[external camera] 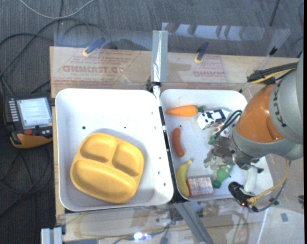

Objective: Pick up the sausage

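— Pincer [220, 159] first: where is it?

— Mine hangs low over the right bin [255, 96], in its right half, under the orange band of my arm [268, 118]. My wrist covers the tips from above, so I cannot tell how they are set, and I see nothing gripped between them.

— And the sausage?

— The sausage [178, 142] lies on the floor of the right bin, near its left wall, lengthwise and a little slanted. It sits below the carrot [182, 111] and above the banana [182, 177], apart from both. My pincer is off to its right, with bare white floor between us.

— So how much is done?

— By my judgement, none of the real work. The sausage is untouched and not lifted. I have yet to shift left across the bin, line up over it, come down, close on it and raise it.

— Anything crowding you?

— Around my pincer, yes: a small green bottle [222, 175], a red-and-white packet [200, 185] by the banana, a black-and-white card [211, 118] near the carrot. The sausage itself has clear room around it. The yellow divided tray [107, 167] in the left bin [66, 136] plays no part.
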`<state>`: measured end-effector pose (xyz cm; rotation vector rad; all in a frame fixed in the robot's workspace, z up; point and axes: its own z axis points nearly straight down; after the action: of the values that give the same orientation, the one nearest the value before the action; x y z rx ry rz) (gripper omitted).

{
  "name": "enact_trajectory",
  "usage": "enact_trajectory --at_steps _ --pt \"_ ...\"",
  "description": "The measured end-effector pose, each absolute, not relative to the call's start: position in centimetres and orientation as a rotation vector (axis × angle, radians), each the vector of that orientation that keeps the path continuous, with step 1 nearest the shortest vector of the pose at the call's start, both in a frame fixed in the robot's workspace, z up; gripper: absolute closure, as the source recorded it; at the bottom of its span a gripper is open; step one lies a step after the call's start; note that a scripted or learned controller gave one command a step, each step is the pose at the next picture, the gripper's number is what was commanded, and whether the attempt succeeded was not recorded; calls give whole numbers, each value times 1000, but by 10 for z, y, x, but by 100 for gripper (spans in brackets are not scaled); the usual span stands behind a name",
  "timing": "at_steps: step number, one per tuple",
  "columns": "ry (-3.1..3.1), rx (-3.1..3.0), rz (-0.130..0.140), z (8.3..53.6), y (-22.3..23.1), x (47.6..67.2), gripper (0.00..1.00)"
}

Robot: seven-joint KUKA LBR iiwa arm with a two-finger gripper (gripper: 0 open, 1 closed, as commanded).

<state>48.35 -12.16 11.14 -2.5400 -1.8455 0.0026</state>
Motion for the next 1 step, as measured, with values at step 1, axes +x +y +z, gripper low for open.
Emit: enact_trajectory --at_steps 1 --pt "-1917 -2493 -10 92 -149 504 100"
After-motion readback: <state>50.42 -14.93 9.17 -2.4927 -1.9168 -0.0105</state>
